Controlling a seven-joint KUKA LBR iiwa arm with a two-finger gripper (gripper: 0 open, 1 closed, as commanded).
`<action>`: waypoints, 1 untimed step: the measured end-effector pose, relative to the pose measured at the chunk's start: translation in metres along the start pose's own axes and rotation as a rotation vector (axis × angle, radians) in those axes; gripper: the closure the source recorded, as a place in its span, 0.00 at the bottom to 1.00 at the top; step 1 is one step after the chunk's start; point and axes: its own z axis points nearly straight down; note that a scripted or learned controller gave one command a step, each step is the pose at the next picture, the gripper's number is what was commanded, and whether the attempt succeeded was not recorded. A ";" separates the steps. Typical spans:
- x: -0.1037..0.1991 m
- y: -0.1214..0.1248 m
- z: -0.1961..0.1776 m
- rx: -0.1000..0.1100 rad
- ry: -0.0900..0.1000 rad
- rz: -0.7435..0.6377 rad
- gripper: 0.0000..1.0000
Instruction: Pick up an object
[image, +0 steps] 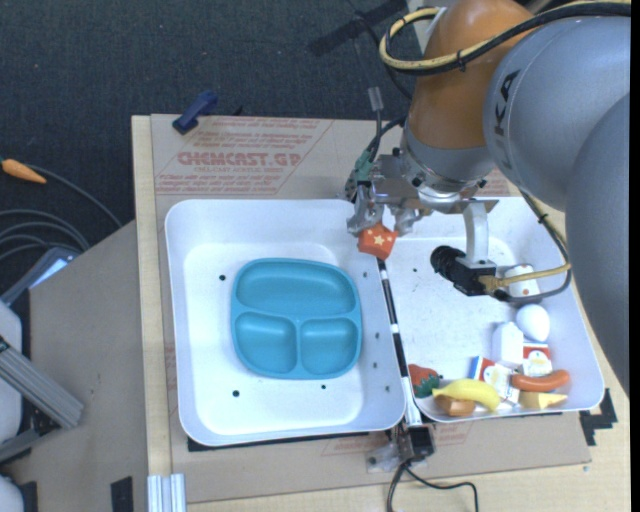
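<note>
Camera view looks down on the arm (540, 90), which bulks in from the right over two white bins. In the left bin (190, 300) lies a blue tray (296, 318) with three compartments. The right bin (575, 330) holds a heap of toy food near its front edge: a banana (472, 392), a sausage (540, 381), a white egg (533, 322).

Above the wall where the bins meet hangs the gripper (378, 225), its two fingers closed around a small orange-red piece (377, 240), lifted clear of both floors. That piece looks light, hard and smooth, likely plastic, so it may slip; a pinch across its widest middle seems safest.
</note>
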 end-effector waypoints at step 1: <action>-0.017 -0.030 0.018 0.005 0.001 0.000 1.00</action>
